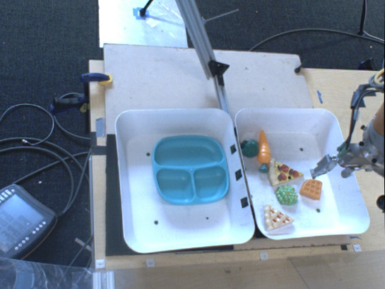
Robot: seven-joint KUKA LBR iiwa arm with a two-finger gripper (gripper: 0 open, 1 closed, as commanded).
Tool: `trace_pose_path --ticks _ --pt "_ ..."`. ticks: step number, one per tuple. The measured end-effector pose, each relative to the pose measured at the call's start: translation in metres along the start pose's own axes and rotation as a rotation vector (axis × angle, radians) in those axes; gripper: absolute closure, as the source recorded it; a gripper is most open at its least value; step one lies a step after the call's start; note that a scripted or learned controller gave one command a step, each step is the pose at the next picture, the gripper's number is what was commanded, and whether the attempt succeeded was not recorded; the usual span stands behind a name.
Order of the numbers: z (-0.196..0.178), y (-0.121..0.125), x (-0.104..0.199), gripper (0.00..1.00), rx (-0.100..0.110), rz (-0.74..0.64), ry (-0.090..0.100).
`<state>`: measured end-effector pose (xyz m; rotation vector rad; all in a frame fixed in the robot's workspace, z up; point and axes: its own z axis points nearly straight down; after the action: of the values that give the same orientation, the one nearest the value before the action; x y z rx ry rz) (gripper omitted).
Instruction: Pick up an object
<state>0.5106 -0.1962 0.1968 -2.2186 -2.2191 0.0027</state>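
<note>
The right bin [301,114] holds several toy foods: an orange carrot [264,147], a dark green ball [249,147], a pizza slice [284,173], a bumpy green fruit [287,194], an orange waffle [311,189] and a second pizza wedge [277,217]. My gripper [331,171] reaches in from the right and hovers just above and to the right of the waffle. It is open with nothing between its fingers. One fingertip [314,172] points down-left toward the waffle.
The left bin [174,114] holds a blue divided plate [191,168]. A slanted metal pole [198,32] crosses the bench top toward the wall between the bins. Cables and a pendant [21,221] lie on the floor at left.
</note>
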Motion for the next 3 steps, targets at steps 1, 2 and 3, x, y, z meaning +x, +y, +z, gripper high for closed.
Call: trace_pose_path --ticks 1,2,3 --pt "0.045 0.002 0.008 0.00 0.000 0.000 0.000" --pt "0.095 0.014 0.008 0.00 -0.007 0.000 -0.005" --pt "0.082 0.015 0.008 1.00 -0.013 0.000 -0.005"
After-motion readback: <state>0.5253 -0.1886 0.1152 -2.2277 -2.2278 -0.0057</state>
